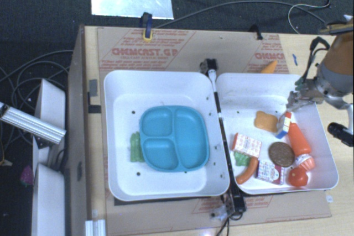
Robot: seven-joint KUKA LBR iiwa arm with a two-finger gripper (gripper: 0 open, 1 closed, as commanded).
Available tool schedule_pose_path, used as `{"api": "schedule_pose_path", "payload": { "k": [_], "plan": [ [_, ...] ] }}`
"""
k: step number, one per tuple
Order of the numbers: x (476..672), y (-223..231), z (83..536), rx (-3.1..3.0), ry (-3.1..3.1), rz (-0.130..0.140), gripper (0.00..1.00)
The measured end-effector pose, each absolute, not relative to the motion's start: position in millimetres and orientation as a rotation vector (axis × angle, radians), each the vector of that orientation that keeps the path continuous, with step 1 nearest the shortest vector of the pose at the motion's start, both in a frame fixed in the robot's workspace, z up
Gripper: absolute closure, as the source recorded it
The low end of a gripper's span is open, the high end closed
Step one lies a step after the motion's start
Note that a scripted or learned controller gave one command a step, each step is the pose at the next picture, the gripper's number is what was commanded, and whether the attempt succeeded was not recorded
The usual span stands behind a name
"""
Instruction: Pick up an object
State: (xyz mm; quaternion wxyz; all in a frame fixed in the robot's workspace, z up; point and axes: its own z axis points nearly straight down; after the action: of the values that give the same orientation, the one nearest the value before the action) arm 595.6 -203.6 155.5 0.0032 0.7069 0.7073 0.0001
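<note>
While my arm (338, 66) reaches in from the right of the frame, my pincer (294, 100) hangs over the upper right part of the right-hand bin (251, 88), just above a cluster of toy groceries; whether its tips are apart or together I cannot tell from this slanted overhead angle, and nothing can be seen lodged between them. Nearest below it lie a small white and blue carton (284, 124) and a tan bread-like piece (265, 121), with an orange carrot (299, 139) running down toward the lower right. Farther toward the bottom of that bin sit a brown round cookie (281, 154), a red and white box (246, 145), a red pouch (269, 173), a sausage (246, 171) and a red tomato-like piece (298, 177). At centre left, the left-hand bin (124, 91) carries a blue divided plate (173, 137) with a green item (135, 147) tucked against its left edge. As I judge it, the pick is still at the approach stage: every object rests on a bin floor, none is lifted, and the descent, the closing and the raise all remain to be done.
</note>
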Motion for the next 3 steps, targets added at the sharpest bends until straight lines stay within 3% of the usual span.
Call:
{"api": "schedule_pose_path", "payload": {
  "k": [1, 2, 3],
  "plan": [
    [646.0, -206.4, 219.6, 2.212, 2.222, 0.004, 1.00],
    [645.3, -206.4, 218.5, 2.214, 2.224, 0.002, 0.00],
    [592.5, -206.5, 144.9, 2.220, 2.224, -0.001, 0.00]
  ]
}}
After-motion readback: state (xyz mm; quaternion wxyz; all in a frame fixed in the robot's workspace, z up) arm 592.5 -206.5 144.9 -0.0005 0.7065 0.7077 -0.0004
